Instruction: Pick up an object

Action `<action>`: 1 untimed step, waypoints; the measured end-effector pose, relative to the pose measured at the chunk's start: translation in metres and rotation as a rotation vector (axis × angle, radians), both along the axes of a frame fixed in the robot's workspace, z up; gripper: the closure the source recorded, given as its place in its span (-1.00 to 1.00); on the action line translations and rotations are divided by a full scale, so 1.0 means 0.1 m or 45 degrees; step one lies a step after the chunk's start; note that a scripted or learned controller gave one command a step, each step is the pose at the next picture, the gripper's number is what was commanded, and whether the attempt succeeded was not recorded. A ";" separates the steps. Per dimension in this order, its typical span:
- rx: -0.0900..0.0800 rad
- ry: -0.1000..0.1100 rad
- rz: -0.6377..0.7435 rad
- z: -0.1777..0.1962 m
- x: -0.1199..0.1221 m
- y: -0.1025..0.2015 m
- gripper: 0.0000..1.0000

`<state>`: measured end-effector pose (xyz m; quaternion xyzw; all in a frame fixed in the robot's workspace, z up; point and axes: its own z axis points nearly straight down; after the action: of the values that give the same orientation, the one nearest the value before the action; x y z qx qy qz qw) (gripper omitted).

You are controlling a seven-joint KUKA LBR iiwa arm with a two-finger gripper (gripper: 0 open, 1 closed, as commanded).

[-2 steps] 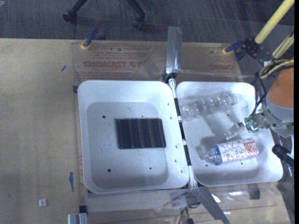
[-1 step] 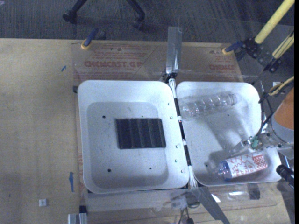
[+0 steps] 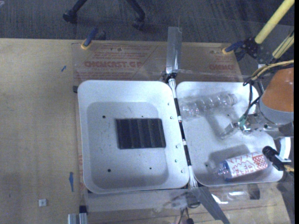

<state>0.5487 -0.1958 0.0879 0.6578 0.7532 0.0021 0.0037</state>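
- Wooden surface (image 3: 37,125) carries two shallow white bins side by side, with a dark floor and the legs of a stand beyond its far edge.
- The left bin (image 3: 93,97) holds a dark ribbed rectangular block (image 3: 140,133) lying flat near its middle, well apart from anything else.
- The right bin (image 3: 205,90) holds the likely candidates for the pick: a clear plastic bottle (image 3: 208,105) lying on its side along the far part of the bin, and a bottle with a red-and-white label (image 3: 242,165) lying on its side near the front edge.
- A pale, translucent piece (image 3: 223,127) sits between the two bottles (too faint to identify with any confidence).
- The arm (image 3: 279,97) reaches in from the right, its orange band above the wrist, and the end effector (image 3: 243,123) sits low over the middle of the right bin, just beside that translucent piece.
- Whether the end effector is spread or closed cannot be told; its tip is small and blurred against the white bin floor.
- Nothing is visibly caught between its fingers, so no hold can be claimed.
- Judged from this, the task appears to be at the reach or descent stage: both bottles lie on the bin floor and the block rests untouched in the other bin.
- What seems left is closing on an object, then lifting it clear of the bin (the whole of the actual pick).
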 end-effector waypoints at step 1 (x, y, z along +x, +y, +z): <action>-0.001 0.042 0.014 -0.01 0.89 0.33 -1.00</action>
<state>0.6382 -0.1633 0.0866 0.6536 0.7568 -0.0091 -0.0086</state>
